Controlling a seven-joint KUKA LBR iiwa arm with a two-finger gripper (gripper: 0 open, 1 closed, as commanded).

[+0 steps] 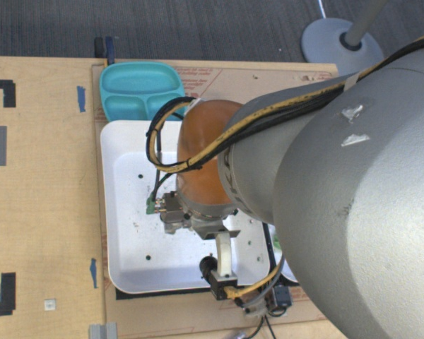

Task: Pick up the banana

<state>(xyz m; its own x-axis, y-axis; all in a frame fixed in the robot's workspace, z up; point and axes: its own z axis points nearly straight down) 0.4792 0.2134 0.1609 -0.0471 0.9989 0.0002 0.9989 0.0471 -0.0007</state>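
The grey arm with its orange band (205, 154) reaches in from the right and hangs low over the left white bin (127, 189). It covers the bin's middle and right side. The gripper (171, 214) points down into the bin under the wrist, and only its metal body shows at the wrist's left edge. The arm hides whatever lies beneath and to the right of it. The bare part of the bin floor at the left holds only small dark specks.
A teal divided tray (141, 90) lies just behind the white bin, touching its far rim. The tan bench top (42, 189) stretches to the left with blue tape marks. A grey round stand base (336, 41) sits on the dark floor at the back right.
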